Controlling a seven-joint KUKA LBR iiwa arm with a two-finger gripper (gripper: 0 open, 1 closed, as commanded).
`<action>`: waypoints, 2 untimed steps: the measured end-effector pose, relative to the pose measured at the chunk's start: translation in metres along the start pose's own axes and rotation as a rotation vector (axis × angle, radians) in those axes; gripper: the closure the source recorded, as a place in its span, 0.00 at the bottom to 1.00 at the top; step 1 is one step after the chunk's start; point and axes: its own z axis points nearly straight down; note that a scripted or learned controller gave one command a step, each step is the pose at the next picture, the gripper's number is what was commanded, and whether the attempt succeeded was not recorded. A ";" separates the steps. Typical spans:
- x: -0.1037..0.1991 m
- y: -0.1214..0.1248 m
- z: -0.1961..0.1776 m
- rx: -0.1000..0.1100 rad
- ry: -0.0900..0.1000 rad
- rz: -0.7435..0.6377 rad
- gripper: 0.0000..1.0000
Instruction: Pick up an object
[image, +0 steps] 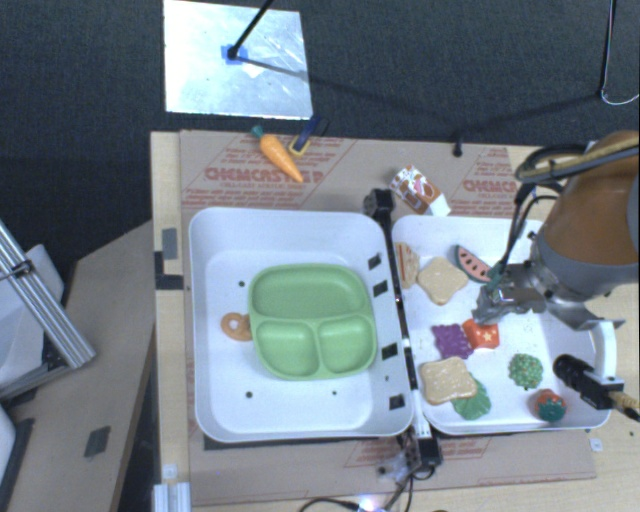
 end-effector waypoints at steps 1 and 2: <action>0.059 0.002 -0.008 -0.001 0.000 -0.001 1.00; 0.110 0.005 -0.009 0.001 0.000 0.000 1.00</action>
